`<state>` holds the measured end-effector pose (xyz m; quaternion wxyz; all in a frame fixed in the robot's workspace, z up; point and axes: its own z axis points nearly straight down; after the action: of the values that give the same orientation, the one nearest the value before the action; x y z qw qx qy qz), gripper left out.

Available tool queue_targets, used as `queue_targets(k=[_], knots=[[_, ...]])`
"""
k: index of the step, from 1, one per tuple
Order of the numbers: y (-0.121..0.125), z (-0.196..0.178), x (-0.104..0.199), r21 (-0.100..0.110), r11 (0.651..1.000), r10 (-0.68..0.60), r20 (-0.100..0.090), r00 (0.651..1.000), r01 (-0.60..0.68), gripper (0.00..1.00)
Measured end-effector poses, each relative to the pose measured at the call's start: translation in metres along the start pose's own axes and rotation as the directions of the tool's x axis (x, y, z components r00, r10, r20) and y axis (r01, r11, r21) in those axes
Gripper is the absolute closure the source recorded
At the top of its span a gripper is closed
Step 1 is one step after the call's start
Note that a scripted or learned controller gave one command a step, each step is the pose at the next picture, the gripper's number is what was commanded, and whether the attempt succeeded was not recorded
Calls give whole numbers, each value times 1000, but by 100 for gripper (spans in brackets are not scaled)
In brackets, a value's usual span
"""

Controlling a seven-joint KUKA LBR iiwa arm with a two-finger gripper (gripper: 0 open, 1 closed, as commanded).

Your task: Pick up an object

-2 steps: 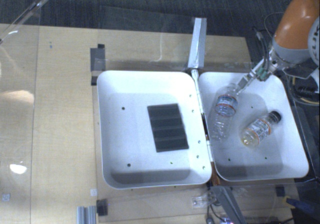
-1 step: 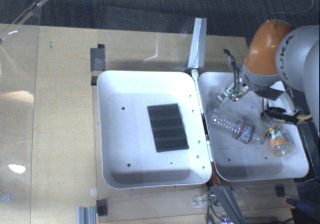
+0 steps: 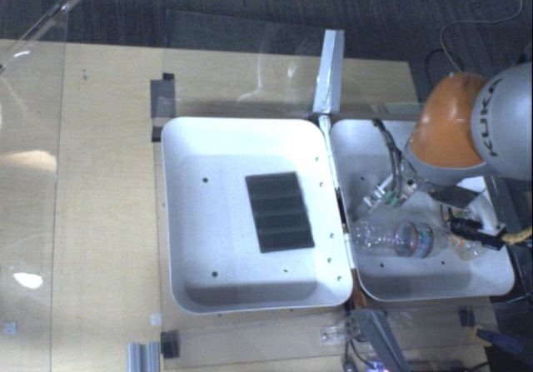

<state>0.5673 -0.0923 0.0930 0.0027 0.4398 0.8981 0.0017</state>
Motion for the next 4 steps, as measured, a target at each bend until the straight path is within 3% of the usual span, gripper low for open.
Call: queue_targets(k=[1, 2, 3, 4], knots=[[37, 4, -24, -5, 942, 336, 3, 942, -336, 0], [-35, 2, -7, 0, 919, 395, 2, 919, -395, 0], [-108, 3, -18, -6, 932, 363, 3, 932, -363, 0], [-58, 2, 46, -12, 935, 355, 4, 935, -355, 0]])
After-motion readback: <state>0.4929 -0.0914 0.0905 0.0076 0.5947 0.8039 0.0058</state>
